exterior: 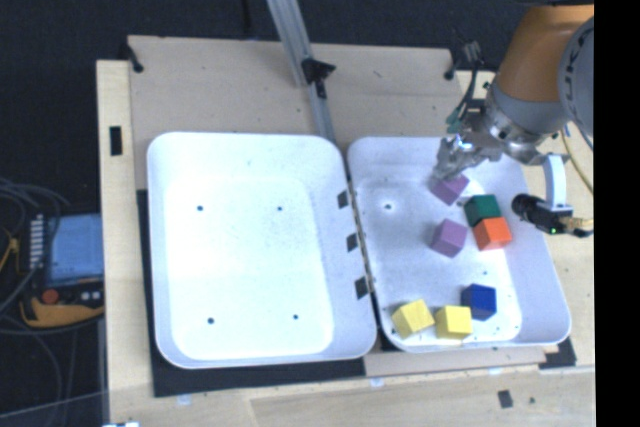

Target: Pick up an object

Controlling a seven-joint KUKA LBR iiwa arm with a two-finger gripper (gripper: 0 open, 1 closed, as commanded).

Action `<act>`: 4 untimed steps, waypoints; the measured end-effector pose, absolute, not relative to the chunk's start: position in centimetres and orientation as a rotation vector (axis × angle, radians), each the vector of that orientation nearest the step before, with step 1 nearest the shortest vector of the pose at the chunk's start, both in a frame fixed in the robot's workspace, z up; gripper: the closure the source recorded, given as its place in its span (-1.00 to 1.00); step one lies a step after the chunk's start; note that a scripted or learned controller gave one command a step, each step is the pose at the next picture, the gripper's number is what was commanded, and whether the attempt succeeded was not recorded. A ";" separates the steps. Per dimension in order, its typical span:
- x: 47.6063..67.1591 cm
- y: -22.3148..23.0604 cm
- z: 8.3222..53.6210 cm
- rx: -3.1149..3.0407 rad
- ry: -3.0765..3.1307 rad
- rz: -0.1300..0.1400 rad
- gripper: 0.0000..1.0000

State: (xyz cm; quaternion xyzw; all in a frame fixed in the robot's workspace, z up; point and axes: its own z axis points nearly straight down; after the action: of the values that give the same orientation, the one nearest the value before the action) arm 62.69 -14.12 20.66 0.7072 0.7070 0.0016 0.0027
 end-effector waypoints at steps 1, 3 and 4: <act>62.8 -14.3 25.0 2.215 2.219 0.005 1.00; 60.4 -5.0 24.0 2.216 2.229 0.000 1.00; 59.1 -0.9 24.5 2.215 2.230 0.002 1.00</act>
State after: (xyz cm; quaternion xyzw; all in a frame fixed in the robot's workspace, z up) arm 59.06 -0.86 24.47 0.7047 0.7095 0.0005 -0.0007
